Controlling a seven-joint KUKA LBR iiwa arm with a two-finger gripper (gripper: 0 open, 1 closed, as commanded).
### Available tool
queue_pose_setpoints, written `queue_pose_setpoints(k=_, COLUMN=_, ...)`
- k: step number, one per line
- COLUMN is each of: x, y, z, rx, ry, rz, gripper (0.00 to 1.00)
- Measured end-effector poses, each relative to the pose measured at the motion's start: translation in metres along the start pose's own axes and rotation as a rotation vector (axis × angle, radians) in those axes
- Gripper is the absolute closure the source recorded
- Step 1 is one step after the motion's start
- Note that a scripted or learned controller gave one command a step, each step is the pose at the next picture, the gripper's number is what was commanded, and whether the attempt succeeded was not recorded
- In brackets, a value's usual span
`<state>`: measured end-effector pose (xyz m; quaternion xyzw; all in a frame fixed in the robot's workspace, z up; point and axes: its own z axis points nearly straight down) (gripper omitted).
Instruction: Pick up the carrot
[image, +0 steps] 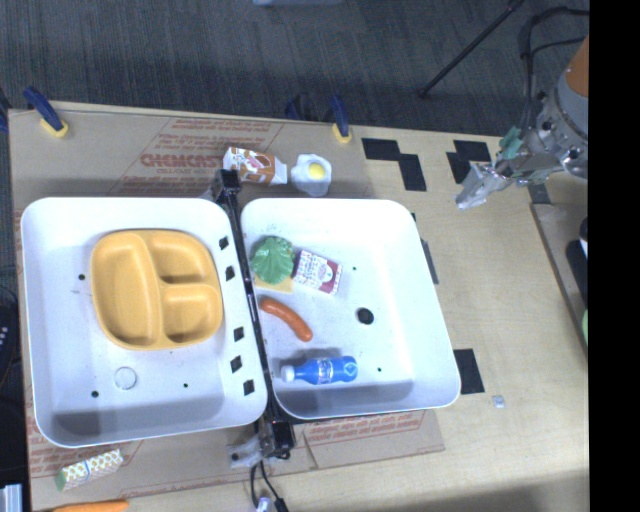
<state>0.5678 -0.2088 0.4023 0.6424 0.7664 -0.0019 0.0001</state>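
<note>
Tool (478, 190) of the grey arm hangs over the bare desk (500, 300), outside both bins; whether its tips are apart or together cannot be told. Far to its lower left, the small orange carrot (286, 318) lies in the right white shallow bin (425, 290), untouched. Just above the carrot are a green leafy toy vegetable (272, 259) and a small red-and-white carton (317, 272); below it lies a blue plastic bottle (322, 371). Farther left, the other white bin (50, 300) holds a yellow divided tray (156, 287).
</note>
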Motion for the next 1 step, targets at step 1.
queue_pose_setpoints(k=1, x=0.0004, y=0.0008, z=-0.0105, rx=-0.001, ry=-0.001, rz=-0.006, gripper=1.0)
